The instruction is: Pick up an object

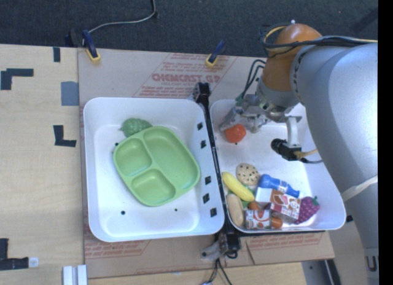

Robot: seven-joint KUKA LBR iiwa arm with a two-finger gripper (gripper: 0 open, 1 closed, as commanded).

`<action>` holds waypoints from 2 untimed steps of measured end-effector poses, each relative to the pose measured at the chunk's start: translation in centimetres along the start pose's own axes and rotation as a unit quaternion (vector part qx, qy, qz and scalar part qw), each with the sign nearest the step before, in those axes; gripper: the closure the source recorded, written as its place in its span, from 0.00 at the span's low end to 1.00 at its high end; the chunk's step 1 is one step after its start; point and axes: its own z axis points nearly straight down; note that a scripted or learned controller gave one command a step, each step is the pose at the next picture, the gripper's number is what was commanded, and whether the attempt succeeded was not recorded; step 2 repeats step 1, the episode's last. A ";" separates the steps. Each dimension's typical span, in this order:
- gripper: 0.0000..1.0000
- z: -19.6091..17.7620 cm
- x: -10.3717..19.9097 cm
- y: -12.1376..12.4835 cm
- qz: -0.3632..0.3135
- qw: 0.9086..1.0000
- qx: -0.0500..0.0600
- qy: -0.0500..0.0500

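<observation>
The gripper hangs over the right bin, directly above the red tomato; whether its fingers are apart or together cannot be told. The round tomato could roll aside, or the fingers could hit the bin wall beside it.

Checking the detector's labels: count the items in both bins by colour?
Green: 2, divided tray and leafy piece
Red/orange: 1, tomato-like piece beside the gripper
Yellow: 1, banana
Tan: 2, cookie, bread roll
Blue: 1, bottle
Purple: 1, grapes
Red-and-white cartons: 2
Total: 10
</observation>
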 end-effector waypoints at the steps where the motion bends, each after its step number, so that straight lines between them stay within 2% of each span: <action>1: 1.00 -1.0 0.0 0.0 -0.001 1.000 0.000 -0.001; 2: 1.00 -1.0 0.0 0.0 -0.001 1.000 0.000 -0.001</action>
